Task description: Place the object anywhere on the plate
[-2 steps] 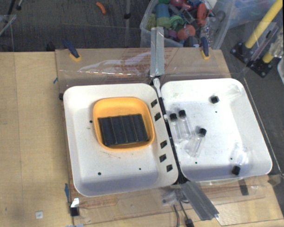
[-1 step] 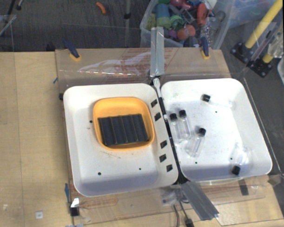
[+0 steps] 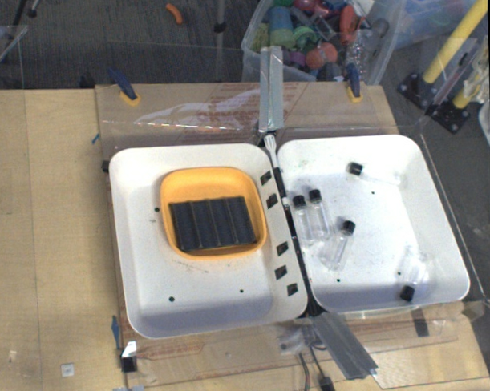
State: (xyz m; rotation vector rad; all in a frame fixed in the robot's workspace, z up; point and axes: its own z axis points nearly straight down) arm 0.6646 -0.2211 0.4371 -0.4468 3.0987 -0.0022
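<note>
Clearly, the clear vials (image 3: 326, 232) lie in the right bin (image 3: 439, 224), well apart from the orange plate (image 3: 212, 180) in the left bin (image 3: 144, 290). I cannot tell the gripper's state. Glassy, round vials (black-capped) would likely roll or slip from a pinch. A dark ribbed block (image 3: 212, 224) covers most of the plate, and the divider (image 3: 282, 229) stands between.

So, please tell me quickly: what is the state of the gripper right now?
Gripper: not in the camera view at this moment, so its state cannot be told.
</note>
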